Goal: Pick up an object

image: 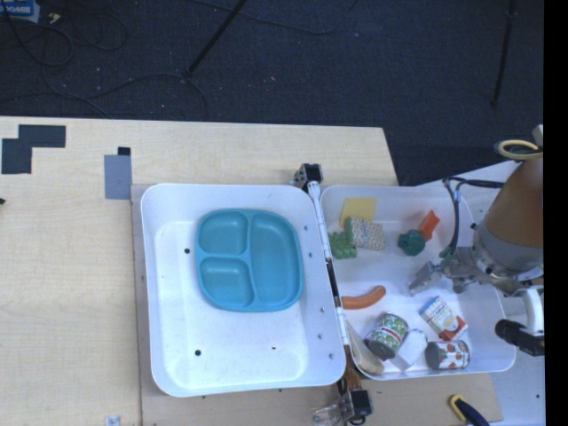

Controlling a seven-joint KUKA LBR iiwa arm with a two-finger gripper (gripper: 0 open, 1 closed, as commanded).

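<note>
My gripper (425, 278) hangs low over the right bin (497, 362), on the arm reaching in from the right. It is just below a teal toy (411, 242) and an orange block (429, 223), and above a small red and white carton (441, 316). An orange sausage (363, 297) lies to its left. I see nothing held in it.
The right bin also holds a yellow block (359, 209), a patterned box (367, 234), a green lump (343, 245), two cans (387, 334) (446, 353) and a wooden spoon (364, 358). A blue divided plate (248, 260) lies in the left bin (169, 362).
</note>
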